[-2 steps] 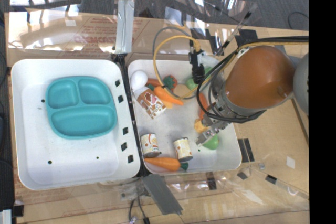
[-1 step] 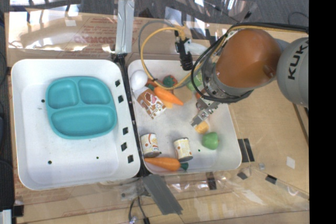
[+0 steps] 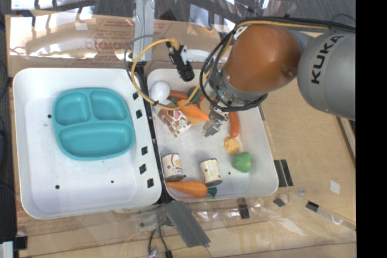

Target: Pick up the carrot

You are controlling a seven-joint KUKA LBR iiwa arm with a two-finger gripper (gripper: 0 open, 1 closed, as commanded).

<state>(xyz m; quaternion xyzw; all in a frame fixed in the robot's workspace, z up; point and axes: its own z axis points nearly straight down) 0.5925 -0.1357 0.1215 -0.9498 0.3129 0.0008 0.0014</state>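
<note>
Grey and orange, the big arm (image 3: pixel 266 63) leans over the right bin (image 3: pixel 266 148). Its end effector (image 3: pixel 213 124) hangs low beside a carrot (image 3: pixel 192 112) near the bin's top; I cannot tell if it is open or closed. Another carrot (image 3: pixel 190 188) lies by the front wall. No carrot looks lifted yet, so the picking is left.

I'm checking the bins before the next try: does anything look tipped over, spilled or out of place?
Nothing looks spilled or damaged. The right bin is crowded: two small cans stand near a carrot at its front edge, and another carrot lies by the gripper. The teal tray sits flat in the left bin.
</note>
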